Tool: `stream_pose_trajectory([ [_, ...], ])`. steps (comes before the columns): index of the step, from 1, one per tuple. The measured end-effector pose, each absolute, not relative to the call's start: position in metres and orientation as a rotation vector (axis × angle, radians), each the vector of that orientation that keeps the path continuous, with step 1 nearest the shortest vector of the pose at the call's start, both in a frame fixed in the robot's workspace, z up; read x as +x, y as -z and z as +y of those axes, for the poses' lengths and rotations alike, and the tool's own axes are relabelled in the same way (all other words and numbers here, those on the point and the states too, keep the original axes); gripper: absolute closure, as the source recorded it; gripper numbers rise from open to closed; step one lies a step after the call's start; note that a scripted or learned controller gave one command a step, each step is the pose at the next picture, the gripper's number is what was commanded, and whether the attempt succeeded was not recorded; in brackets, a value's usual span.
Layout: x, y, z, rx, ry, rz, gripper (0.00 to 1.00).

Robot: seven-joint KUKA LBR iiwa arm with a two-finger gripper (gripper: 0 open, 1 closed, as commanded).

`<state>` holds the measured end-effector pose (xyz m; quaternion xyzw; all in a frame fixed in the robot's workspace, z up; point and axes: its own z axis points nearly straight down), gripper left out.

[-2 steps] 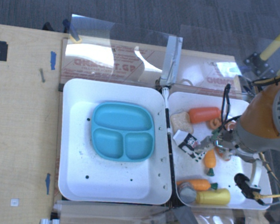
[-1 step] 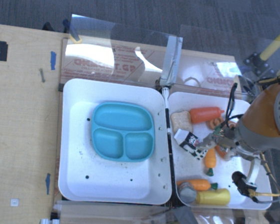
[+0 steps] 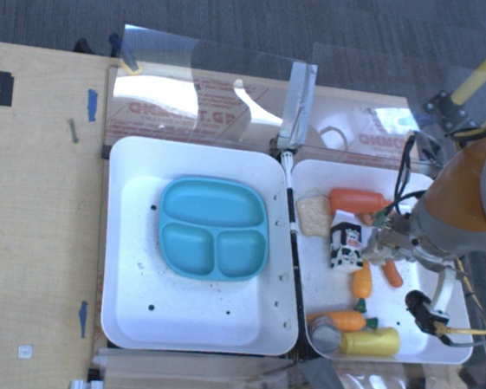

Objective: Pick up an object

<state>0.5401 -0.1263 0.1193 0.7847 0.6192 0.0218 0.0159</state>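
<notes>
Sitting in the left bin (image 3: pixel 118 297) is a blue divided plate (image 3: pixel 214 229), filling its middle. Over in the right bin (image 3: pixel 312 280), a slice of bread (image 3: pixel 313 214) lies at ten o'clock, a red pepper (image 3: pixel 357 200) at twelve, a black-and-white toy (image 3: pixel 347 244) near centre, an orange carrot (image 3: pixel 362 283) just below, a yellow bottle (image 3: pixel 372 340) at six. The gripper (image 3: pixel 387 246) hangs beside the toy; whether it is clenched I cannot tell.
</notes>
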Motion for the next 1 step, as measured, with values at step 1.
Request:
stream_pose_trajectory([
  [1, 0.5387, -0.1176, -0.1264, 2.444, -0.063, 1.927, 0.0],
])
